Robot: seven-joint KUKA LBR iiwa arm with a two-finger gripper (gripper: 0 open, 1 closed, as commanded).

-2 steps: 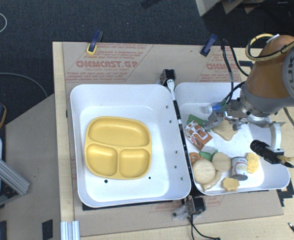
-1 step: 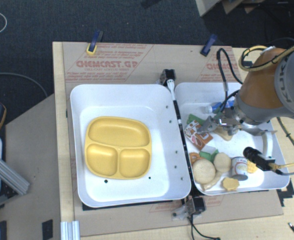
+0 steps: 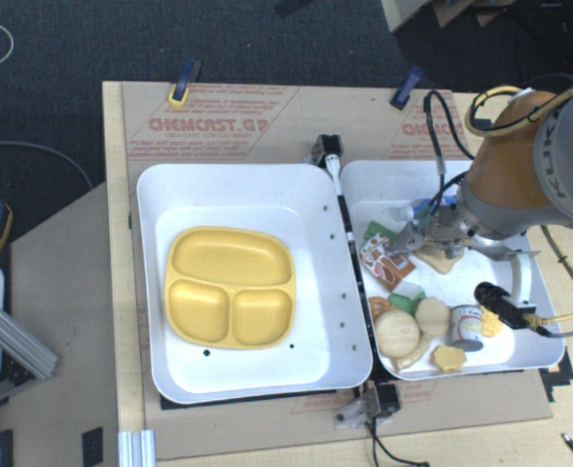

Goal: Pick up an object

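Red-and-white crumpled snack packet (image 3: 382, 258)

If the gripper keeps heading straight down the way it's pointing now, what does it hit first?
Probably the small food packets heaped in the right bin. The gripper points down and toward the bin divider, and the red-and-white packet lies nearest that line. Depth is hard to judge from this slanted view.

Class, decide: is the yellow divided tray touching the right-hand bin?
Apart. The camera view shows the yellow divided tray lying inside the left bin, with white bin floor and both rims between it and the right-hand bin.
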